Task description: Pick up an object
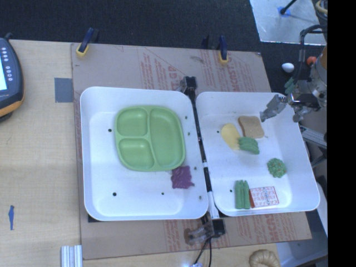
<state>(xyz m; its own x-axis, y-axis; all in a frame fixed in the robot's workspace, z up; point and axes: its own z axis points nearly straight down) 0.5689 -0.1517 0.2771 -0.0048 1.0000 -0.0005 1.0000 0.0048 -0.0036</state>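
Pale wood forms the table, overlaid by a brown cardboard sheet held with blue and yellow clamps; beyond it lies dark carpet. Two white bins sit side by side on the cardboard. My hand hangs over the upper rim of the right bin, tilted toward the bin's interior, nothing between its fingers; whether they are spread or closed I cannot tell. Just below and inward of my hand lies a tan bread slice, touching a yellow piece and a green piece. Farther below rest a green broccoli floret, a green bean bundle and a red-and-white card. Well away, the left bin carries a green divided plate and a purple lump.
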